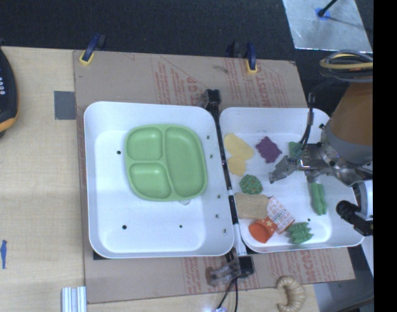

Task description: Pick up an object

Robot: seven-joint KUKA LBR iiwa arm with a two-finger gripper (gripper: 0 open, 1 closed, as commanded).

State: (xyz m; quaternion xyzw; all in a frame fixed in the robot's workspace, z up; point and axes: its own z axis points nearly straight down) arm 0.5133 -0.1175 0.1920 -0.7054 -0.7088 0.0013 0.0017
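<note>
camera view: arm reaches in from the right, gripper [281, 169] low over the right bin [286, 114], finger state unclear. just beyond it a purple toy [269, 149] lies slightly tilted.

My arm [355, 119] ran off the right side of the view, so most of it went unseen. My pincer [283, 169] showed as a small grey tangle, and I could not make out how its tips stood. My wrist covered the right bin's [276, 117] far right corner and part of a green piece [294, 149] there. The black handset [0, 90] was cut by the left side. The print on the red packet [278, 215] was too small to read.
</note>
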